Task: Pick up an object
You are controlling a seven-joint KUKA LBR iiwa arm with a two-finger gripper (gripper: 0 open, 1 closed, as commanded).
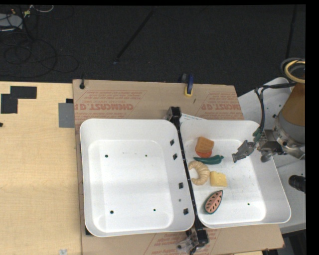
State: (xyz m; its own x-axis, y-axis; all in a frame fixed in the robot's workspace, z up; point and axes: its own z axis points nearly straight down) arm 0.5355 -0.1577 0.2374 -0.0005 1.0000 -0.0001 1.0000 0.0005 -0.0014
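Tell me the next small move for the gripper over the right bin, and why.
Probably shift the gripper a little toward the bin divider, over the green pepper, then lower. It hangs above bare floor of the right bin with nothing between its fingers, and the pepper is the nearest item. The orange block sits close behind the pepper, so descend carefully.

The arm (294, 112) runs off the right edge, most of it cut away. The gripper (242, 151) is small and dark over the right bin (269, 199); its fingers blur together, no telling their spread. A clamp (192, 242) at the bottom edge is clipped. Cables (20, 15) top left slip out of frame.
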